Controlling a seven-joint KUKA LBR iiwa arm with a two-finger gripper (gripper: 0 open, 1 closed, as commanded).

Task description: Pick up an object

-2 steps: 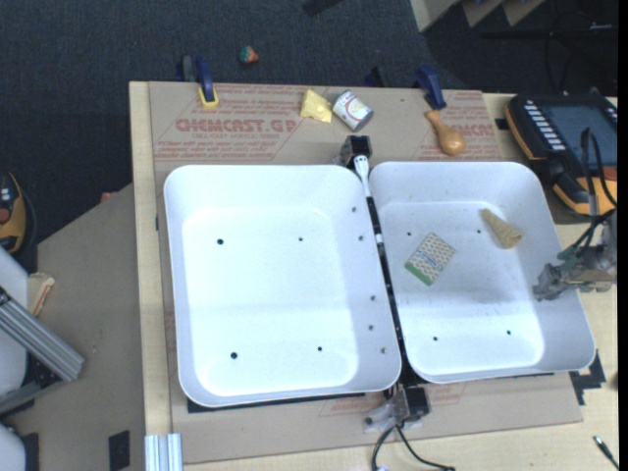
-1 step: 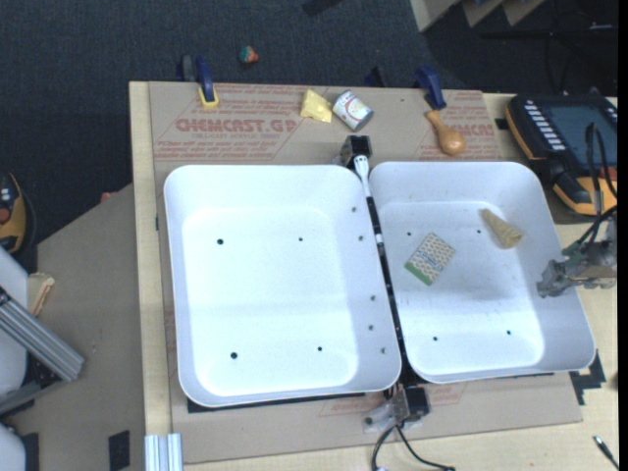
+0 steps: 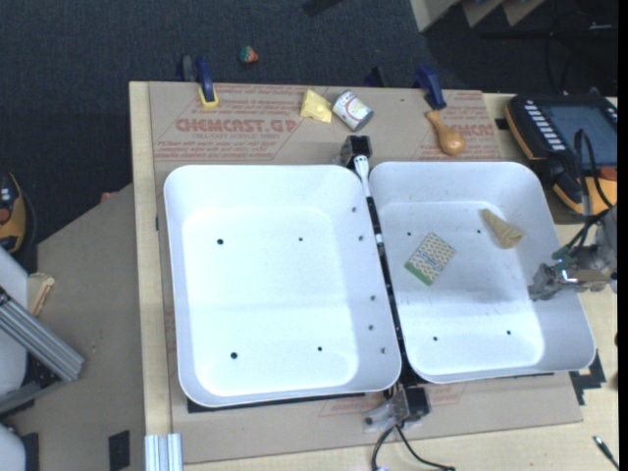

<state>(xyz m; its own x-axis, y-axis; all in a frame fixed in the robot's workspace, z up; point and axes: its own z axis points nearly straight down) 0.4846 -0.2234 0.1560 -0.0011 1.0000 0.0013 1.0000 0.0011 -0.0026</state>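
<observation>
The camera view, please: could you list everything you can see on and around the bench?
left bin: one, white, left half of the bench
right bin: one, white, beside it
patterned card: one, green and white, in the right bin
cone: one, tan, in the right bin
yellow wedge: one, behind the bins
small box: one, white, beside the wedge
wooden piece: one, orange-brown, behind the right bin
clamps: two, blue, bench's far edge
hand: one, grey, over the right bin's right rim
</observation>
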